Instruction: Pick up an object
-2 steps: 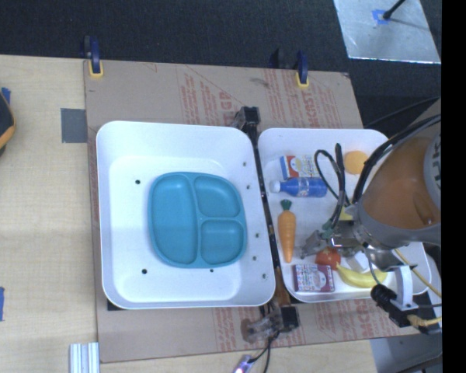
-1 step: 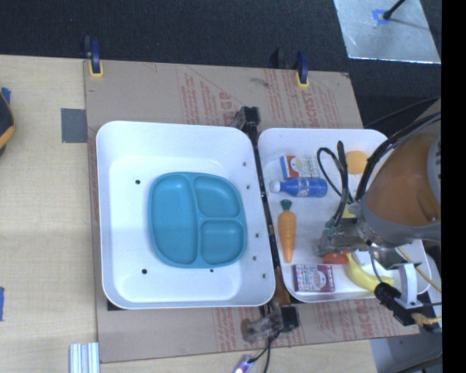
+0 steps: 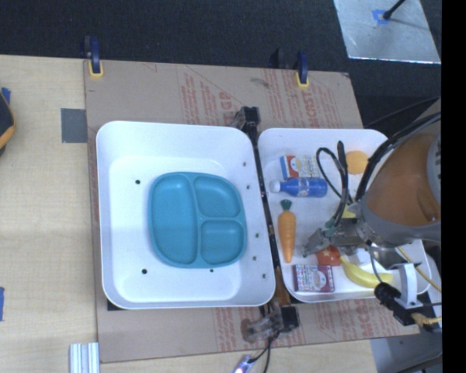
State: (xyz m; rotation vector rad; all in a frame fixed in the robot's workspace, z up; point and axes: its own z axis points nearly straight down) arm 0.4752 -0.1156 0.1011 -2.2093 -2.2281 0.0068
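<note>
While the bench (image 3: 39,208) spreads pale and wooden under it all, a big sheet of brown cardboard (image 3: 179,92) lies across its middle, pinned at the far edge by two blue and yellow clamps (image 3: 93,57). On the cardboard sit the two white bins, touching along their inner sides. The left bin (image 3: 124,286) is the larger to my eye, and a blue divided plate (image 3: 198,218) with three compartments lies flat in its centre.

From the right comes the arm (image 3: 404,189), its orange band bulking over the right bin (image 3: 276,142) and hiding much of that bin's far side, with black cables looping off it. The gripper (image 3: 324,243) hangs low over the middle of the right bin, dark and metallic, pointing leftward towards the carrot. I cannot tell how its fingers stand; they blur into the clutter beneath them.

The things to be picked all lie in the right bin. A carrot (image 3: 286,235) with a green top rests lengthwise along the left wall. Beyond it a blue and white bottle (image 3: 300,187) lies on its side, with a small carton (image 3: 295,165) just behind it. A yellow banana (image 3: 359,274) curves near the front right corner, beside a small red and white packet (image 3: 313,277). Something red (image 3: 328,256) shows just under the gripper, and an orange round thing (image 3: 357,162) peeks out at the back.
</note>
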